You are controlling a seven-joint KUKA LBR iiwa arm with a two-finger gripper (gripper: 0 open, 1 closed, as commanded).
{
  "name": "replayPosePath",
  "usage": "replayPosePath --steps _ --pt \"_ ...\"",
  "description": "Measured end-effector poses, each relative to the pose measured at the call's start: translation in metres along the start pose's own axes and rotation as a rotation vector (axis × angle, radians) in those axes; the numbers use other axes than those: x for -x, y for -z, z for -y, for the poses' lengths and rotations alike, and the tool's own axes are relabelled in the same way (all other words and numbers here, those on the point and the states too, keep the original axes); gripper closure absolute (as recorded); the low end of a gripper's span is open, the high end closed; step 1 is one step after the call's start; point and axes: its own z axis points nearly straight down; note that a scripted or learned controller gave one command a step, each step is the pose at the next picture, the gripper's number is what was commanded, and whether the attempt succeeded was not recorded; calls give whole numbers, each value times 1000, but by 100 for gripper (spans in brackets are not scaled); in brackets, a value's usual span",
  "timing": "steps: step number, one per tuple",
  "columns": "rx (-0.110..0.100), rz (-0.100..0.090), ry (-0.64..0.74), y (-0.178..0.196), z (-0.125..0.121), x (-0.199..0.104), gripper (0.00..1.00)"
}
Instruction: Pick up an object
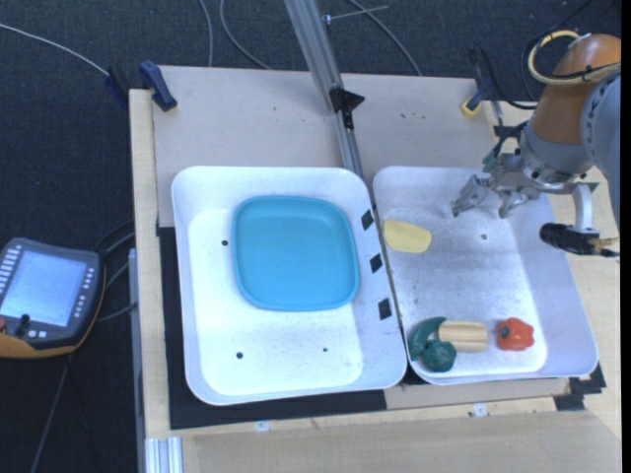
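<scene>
Tan wooden cylinder (463, 335) lying left–right between green vegetable (432, 344) and red pepper (514, 334), pincer (483, 200) spread — holding nothing.

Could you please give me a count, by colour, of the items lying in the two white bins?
Blue: 1, the plate in the left bin
Yellow: 1, the flat piece in the right bin
Green: 1, the toy vegetable
Tan: 1, the short cylinder
Red-orange: 1, the toy pepper
Total: 5
</scene>
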Motion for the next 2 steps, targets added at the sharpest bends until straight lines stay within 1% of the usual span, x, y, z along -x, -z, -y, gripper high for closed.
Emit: replayPosePath --steps 1,2 --pt "7 2 1 15 -2 0 100" --pt "11 3 0 75 4 5 100"
